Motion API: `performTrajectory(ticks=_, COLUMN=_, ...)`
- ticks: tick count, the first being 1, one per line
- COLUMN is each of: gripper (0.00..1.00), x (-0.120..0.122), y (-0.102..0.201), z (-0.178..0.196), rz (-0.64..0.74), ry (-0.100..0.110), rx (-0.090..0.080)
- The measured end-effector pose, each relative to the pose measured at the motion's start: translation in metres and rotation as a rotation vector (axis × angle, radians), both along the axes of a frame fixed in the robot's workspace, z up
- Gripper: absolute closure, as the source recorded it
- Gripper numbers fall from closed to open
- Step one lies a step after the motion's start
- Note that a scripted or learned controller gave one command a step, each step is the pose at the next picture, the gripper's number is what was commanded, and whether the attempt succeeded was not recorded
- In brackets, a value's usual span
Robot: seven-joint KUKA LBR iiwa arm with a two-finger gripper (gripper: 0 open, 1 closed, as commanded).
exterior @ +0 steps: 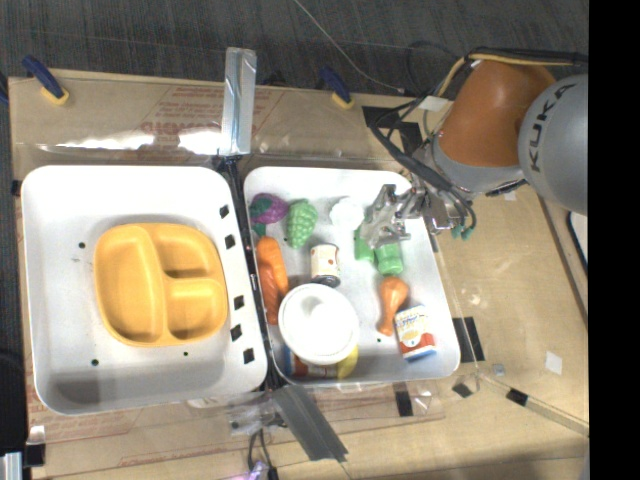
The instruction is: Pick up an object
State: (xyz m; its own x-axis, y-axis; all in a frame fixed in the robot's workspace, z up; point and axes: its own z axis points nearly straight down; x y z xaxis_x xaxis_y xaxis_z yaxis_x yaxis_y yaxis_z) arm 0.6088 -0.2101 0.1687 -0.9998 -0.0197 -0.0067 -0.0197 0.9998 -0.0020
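My gripper point(378, 230) hangs over the upper right part of the right bin point(425, 358), just above a green toy point(384, 256). The fingers point down toward that toy; whether they touch it I cannot tell. Around it lie a purple grape bunch point(266, 208), a green grape bunch point(301, 220), an orange carrot point(271, 276), a small can point(324, 263), a white bowl point(318, 321), an orange drumstick point(391, 301) and a small bottle with a red and blue label point(413, 331).
The left bin point(60, 368) holds a yellow divided plate point(160, 280). A metal strip point(239, 98) stands at the back between the bins. Cables point(400, 128) run by the arm at the right bin's back corner.
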Motion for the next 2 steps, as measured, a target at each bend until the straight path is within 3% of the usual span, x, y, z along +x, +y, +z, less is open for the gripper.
performTrajectory(ticks=1, gripper=1.0, x=0.05, y=0.0, z=0.047, rz=-0.273, ry=0.0, rx=0.001)
performTrajectory(ticks=2, gripper=1.0, x=0.041, y=0.04, z=0.035, rz=-0.199, ry=0.006, rx=0.003)
